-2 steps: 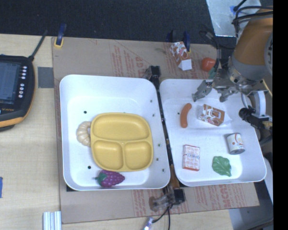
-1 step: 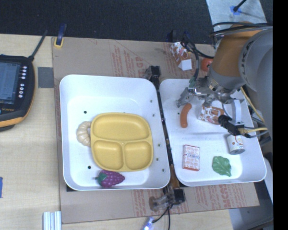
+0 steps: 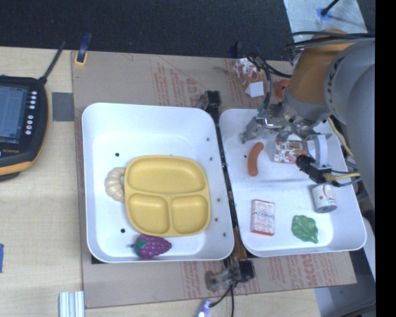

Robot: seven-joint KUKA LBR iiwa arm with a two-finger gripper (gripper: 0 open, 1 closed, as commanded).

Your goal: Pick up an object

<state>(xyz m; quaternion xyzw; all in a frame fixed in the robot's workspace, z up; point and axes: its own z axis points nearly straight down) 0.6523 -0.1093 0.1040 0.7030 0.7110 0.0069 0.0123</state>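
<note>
We see gripper [image 3: 256,129] low over right bin [image 3: 343,243], at its far left corner. Can't tell how pincer stands or if it grips anything. Toy hot dog [image 3: 254,158] lies just below it. Near it: snack packet [image 3: 289,152]. Small can [image 3: 325,197], red-and-white box [image 3: 263,216], green leaf [image 3: 304,228] sit nearer front. Left bin [image 3: 99,177] has yellow divided plate [image 3: 166,194], purple grapes [image 3: 152,246], beige toy [image 3: 114,183].
</note>
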